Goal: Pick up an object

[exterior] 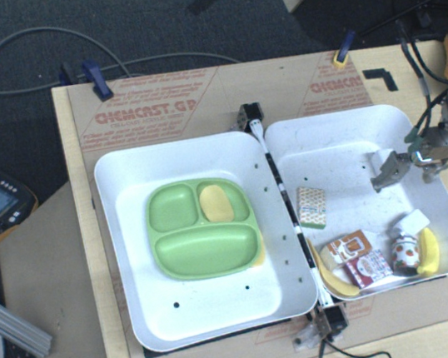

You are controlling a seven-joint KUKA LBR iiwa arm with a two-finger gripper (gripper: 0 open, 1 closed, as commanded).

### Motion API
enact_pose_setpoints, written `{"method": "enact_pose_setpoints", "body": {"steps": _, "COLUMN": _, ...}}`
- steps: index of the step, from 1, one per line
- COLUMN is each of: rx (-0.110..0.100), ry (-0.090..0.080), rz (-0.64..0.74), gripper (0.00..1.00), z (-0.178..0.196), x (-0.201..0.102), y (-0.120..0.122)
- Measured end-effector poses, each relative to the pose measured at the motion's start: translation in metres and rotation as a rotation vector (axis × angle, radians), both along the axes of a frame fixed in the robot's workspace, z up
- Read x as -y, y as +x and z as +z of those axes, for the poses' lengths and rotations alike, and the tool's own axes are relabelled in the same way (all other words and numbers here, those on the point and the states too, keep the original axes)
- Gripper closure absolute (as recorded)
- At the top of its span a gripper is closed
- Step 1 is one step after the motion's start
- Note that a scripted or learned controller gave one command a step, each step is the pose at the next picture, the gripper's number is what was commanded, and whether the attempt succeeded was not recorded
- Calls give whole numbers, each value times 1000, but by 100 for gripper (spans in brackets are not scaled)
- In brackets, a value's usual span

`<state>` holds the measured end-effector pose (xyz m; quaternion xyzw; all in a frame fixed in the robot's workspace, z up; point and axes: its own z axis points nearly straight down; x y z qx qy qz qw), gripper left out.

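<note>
The tool [385,171] hangs with nothing in it, its spread unclear to me, and the banana [428,252] lies nearer the front rim.

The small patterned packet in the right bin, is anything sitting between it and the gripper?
Nothing visible does. The gripper hovers over the right bin, and bare white floor lies between it and the patterned packet. The other items cluster nearer the bin's front edge, clear of that line.
</note>
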<state>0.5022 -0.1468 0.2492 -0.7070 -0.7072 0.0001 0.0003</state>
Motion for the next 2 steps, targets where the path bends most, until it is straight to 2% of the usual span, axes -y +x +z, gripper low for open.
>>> {"method": "enact_pose_setpoints", "body": {"steps": 1, "rx": 2, "ry": 0, "rz": 0, "gripper": 0, "z": -165, "x": -50, "y": -10}}
{"method": "enact_pose_setpoints", "body": {"steps": 2, "rx": 14, "ry": -2, "rz": 0, "gripper": 0, "z": -162, "x": -48, "y": -19}}
